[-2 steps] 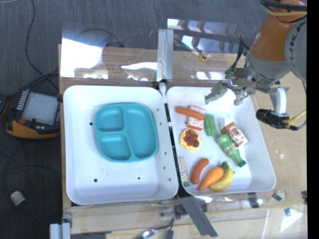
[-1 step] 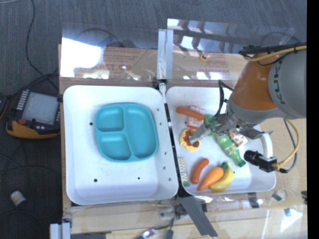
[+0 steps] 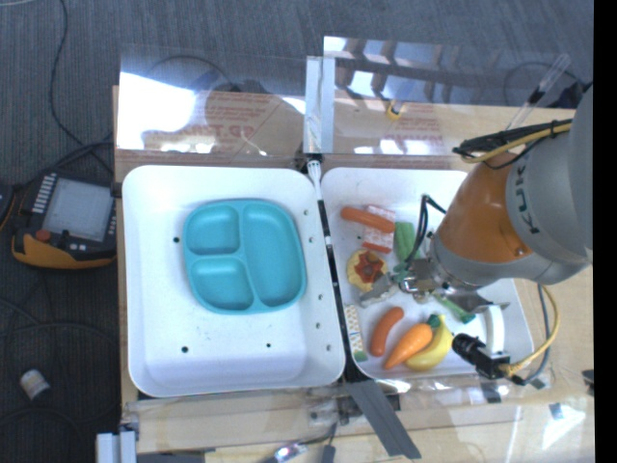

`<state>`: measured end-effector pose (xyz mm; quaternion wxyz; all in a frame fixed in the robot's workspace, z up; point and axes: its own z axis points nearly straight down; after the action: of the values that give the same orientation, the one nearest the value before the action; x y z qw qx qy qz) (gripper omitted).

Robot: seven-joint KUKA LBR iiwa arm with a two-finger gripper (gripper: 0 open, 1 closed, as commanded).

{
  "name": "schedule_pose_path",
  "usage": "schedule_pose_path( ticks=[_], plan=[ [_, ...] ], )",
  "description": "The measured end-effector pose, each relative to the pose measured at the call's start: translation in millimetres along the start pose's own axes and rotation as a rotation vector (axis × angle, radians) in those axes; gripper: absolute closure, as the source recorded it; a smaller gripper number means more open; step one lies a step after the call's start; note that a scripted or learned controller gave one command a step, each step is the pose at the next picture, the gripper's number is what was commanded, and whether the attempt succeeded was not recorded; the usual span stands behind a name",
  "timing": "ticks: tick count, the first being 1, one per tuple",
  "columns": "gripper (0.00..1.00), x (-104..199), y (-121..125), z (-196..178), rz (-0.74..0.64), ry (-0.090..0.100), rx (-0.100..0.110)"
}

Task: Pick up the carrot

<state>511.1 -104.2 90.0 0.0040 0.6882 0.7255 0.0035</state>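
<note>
The carrot (image 3: 409, 344), orange with a green top, lies near the front of the right bin (image 3: 516, 331). It rests between a red-orange sausage (image 3: 386, 329) on its left and a yellow banana (image 3: 433, 351) on its right. My gripper (image 3: 402, 286) hangs over the middle of the right bin, just behind the carrot and a little to its left. It is open, with nothing between its fingers. The grey and orange wrist covers the right part of that bin.
Behind the gripper lie a pizza slice (image 3: 366, 267), a green vegetable (image 3: 403, 238) and a second sausage (image 3: 366, 218). The left bin (image 3: 159, 345) holds a blue divided plate (image 3: 245, 256). A raised rim (image 3: 328, 258) separates the two bins.
</note>
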Motion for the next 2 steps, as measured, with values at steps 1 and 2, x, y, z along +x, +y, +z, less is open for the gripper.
schedule_pose_path(
  ticks=[1,2],
  plan=[
    [0.0,42.2,-24.6,-92.9,0.16,0.0,0.014],
    [0.0,42.2,-24.7,-92.8,0.161,0.001,0.015]
  ],
)
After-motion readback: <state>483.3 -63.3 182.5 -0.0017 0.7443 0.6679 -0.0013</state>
